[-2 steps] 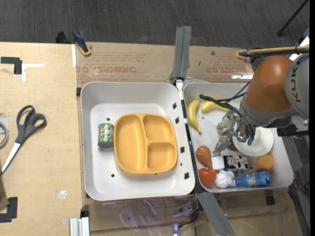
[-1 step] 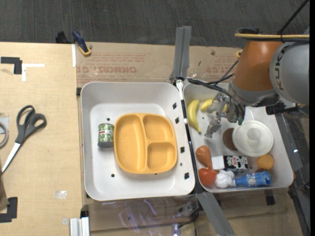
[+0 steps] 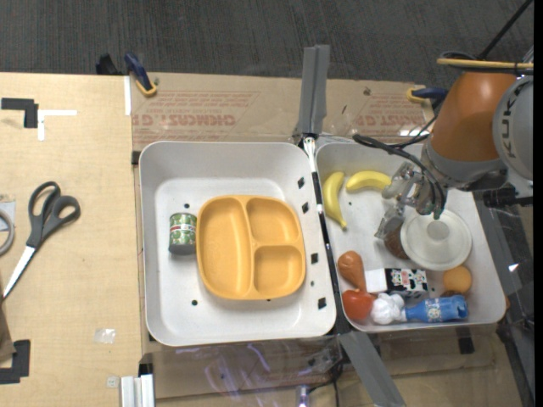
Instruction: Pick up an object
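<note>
Currently I see the gripper (image 3: 413,195) low in the right bin (image 3: 488,308) beside the banana (image 3: 366,181) | grip state: I cannot tell | nothing visibly held | advice: I would centre over 1 object, away from the white bowl (image 3: 436,237), then lift straight.

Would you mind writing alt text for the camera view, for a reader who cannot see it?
The gripper of a grey and orange arm hangs low over the right bin, above a white bowl, near a banana. The left bin holds a yellow divided plate and a small green can; scissors lie on the bench.
</note>
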Controlling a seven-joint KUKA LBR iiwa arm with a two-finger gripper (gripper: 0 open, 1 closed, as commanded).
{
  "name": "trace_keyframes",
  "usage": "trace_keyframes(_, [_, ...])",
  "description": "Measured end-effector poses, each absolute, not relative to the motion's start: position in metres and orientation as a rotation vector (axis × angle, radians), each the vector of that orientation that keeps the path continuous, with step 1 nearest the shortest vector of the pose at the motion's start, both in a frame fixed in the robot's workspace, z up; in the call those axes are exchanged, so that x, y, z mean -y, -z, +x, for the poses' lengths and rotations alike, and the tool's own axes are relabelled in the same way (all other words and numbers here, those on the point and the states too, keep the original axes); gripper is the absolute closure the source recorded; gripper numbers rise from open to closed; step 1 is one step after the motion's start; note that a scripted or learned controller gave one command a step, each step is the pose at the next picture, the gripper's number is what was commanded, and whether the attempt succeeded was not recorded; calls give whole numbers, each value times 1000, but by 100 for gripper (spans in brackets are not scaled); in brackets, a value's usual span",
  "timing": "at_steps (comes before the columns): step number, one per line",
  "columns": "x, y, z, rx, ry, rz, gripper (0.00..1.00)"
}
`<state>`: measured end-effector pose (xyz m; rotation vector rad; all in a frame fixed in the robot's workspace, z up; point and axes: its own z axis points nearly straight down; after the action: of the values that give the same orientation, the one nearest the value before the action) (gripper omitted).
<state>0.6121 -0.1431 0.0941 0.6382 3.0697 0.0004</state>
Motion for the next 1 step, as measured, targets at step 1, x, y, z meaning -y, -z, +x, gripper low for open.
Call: trace_keyframes(1, [101,-92,596,-3015,0,879,0])
